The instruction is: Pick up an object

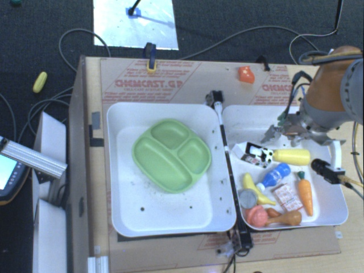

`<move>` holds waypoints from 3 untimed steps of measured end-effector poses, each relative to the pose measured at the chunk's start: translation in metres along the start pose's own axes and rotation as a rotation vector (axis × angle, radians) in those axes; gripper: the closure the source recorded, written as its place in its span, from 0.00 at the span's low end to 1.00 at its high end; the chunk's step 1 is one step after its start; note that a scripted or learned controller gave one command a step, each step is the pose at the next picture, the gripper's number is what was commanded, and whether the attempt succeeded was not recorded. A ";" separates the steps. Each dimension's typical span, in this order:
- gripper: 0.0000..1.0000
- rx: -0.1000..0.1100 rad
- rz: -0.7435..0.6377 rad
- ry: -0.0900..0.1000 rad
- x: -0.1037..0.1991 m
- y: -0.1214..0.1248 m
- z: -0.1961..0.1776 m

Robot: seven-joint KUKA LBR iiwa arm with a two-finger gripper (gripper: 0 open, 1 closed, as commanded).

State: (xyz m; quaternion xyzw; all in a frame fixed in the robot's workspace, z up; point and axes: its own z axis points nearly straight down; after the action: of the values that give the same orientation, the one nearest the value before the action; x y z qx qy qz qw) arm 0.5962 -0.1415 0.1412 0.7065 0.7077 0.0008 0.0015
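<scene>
Tool [277, 131] above right bin, black-white toy [256, 154] just below-left, apart.

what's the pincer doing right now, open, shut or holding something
Pincer: cannot be told; it sits over the back of the right bin, above the toys, with nothing visibly held.

Bench [170, 75] with two white bins [122, 169]

Dark carpet [239, 4] covers the floor around the table [170, 75], whose top is a brown sheet printed with red lettering. A shiny metal plate [136, 13] lies on the carpet beyond it. Grey cables [85, 36] loop across the floor at left.
</scene>
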 end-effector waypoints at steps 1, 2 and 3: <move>0.00 -0.013 0.000 -0.003 0.006 -0.013 0.023; 0.00 -0.024 0.001 -0.004 0.015 -0.022 0.034; 1.00 -0.027 -0.001 -0.001 0.016 -0.020 0.021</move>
State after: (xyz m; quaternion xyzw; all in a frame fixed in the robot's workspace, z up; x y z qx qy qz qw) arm 0.5762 -0.1260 0.1204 0.7059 0.7081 0.0099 0.0111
